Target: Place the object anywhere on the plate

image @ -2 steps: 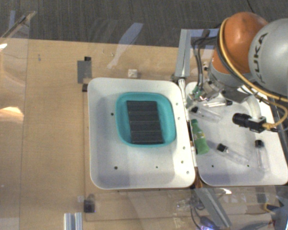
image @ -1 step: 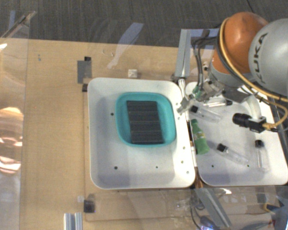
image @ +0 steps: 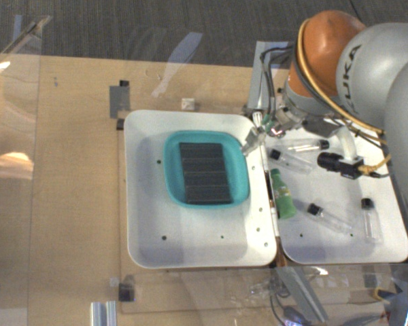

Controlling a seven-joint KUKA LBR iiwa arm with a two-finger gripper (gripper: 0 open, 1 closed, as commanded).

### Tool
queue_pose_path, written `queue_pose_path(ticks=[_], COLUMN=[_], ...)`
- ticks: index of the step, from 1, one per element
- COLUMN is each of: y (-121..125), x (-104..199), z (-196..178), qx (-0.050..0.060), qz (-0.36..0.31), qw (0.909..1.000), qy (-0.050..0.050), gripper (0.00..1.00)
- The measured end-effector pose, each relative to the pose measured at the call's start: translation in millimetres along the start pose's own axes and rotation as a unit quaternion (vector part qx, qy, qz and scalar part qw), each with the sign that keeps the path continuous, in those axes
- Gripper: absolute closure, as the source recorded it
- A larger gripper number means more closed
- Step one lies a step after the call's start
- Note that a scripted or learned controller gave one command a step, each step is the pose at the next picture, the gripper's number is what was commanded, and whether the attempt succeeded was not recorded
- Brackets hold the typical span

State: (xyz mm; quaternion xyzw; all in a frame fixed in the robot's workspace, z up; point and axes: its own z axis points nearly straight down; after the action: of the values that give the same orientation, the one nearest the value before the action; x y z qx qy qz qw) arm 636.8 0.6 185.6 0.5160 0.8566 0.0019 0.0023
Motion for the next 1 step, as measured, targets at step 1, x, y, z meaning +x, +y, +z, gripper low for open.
queue_pose_path(ticks=[1], y=[-68.5], x=[-16.7], z=[-73.0], qx=[-0.001], qz=[0.031], qw=[0.9995], qy=[-0.001], gripper=[0.0])
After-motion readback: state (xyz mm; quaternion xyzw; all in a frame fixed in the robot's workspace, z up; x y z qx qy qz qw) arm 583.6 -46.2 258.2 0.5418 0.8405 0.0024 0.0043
